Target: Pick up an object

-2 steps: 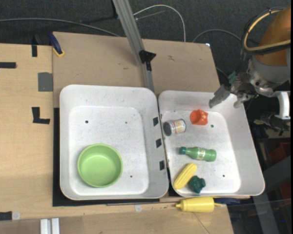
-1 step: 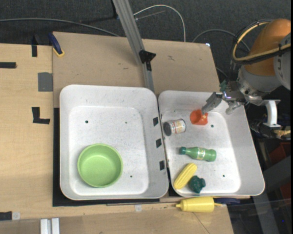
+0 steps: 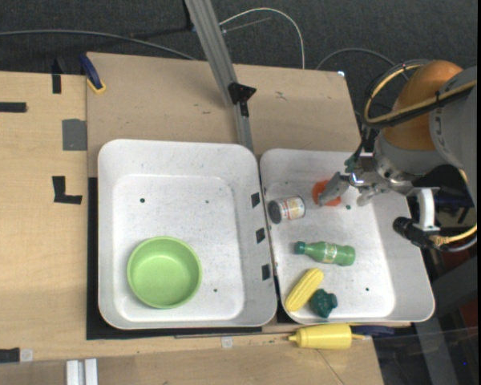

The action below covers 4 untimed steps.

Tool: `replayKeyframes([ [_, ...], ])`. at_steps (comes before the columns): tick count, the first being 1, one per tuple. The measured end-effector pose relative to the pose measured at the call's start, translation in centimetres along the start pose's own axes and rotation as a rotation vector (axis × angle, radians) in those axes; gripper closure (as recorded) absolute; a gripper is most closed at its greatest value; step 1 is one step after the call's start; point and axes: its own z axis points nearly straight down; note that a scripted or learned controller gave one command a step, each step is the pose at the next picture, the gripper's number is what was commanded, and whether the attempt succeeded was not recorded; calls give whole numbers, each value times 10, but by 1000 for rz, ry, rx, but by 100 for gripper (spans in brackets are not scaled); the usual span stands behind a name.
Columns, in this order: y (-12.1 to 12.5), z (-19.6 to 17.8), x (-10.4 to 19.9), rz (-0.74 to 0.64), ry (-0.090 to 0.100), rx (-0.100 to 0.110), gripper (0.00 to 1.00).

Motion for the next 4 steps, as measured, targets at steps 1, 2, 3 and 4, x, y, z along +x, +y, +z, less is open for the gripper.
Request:
replayKeyframes([
  [1,2,-13,0,-2,-1,-5,100],
  [2,-2,-75,-5,1,-2,-12,100],
  [3,-1,-75,-4,1,0,-7,100],
  [4,-10,-88,51,-5,2,-7,100],
])
